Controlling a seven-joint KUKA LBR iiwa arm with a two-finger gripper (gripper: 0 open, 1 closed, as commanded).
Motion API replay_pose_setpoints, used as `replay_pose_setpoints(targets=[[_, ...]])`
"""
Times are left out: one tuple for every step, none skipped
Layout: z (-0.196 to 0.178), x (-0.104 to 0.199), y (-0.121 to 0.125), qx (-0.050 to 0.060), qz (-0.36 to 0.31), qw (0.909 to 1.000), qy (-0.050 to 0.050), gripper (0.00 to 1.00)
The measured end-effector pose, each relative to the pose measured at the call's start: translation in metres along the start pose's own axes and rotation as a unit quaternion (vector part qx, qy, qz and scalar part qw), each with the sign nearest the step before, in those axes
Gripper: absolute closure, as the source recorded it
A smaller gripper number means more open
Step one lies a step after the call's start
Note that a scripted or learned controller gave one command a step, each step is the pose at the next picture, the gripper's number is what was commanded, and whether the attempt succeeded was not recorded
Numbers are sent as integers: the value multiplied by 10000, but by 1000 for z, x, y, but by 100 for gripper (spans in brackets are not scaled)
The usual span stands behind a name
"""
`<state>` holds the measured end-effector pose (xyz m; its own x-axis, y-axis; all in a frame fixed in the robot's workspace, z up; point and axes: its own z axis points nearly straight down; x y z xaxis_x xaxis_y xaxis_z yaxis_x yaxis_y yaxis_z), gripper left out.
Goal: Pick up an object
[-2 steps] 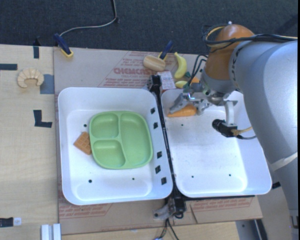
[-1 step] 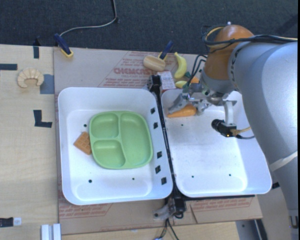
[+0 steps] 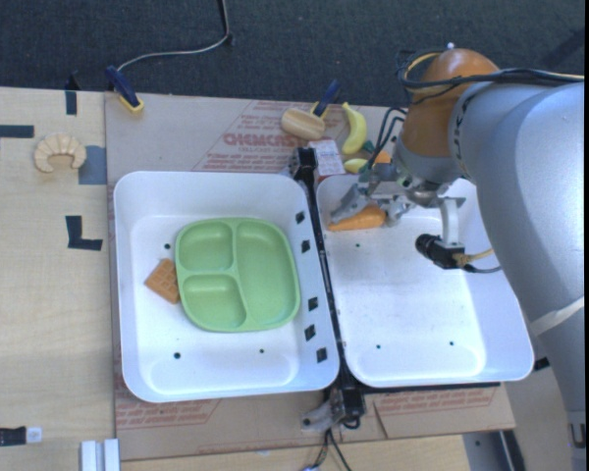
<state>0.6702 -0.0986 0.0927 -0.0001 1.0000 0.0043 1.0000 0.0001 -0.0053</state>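
Red print on the flat brown cardboard sheet [image 3: 226, 145] under the bins reads "CHEMCRA…", cut off by the left shallow white plastic bin [image 3: 137, 361]. More red print along the sheet's lower edge is too small to read.

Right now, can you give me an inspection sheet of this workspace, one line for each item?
Surface: wooden bench with cardboard sheet under two white bins.
Job's things: orange piece in right bin, at its far left corner; green divided plate and waffle cracker in left bin.
Clutter: banana, bread roll, small box behind the bins; croissant far left.
Claw: low over the orange piece.
Cables: white cable at top.
Surroundings: dark carpet.
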Motion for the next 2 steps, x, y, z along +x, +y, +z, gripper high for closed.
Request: replay_pose_setpoints(targets=[[0, 1, 0, 1, 4, 10000, -6, 0], [2, -6, -1, 18, -4, 10000, 26, 0]])
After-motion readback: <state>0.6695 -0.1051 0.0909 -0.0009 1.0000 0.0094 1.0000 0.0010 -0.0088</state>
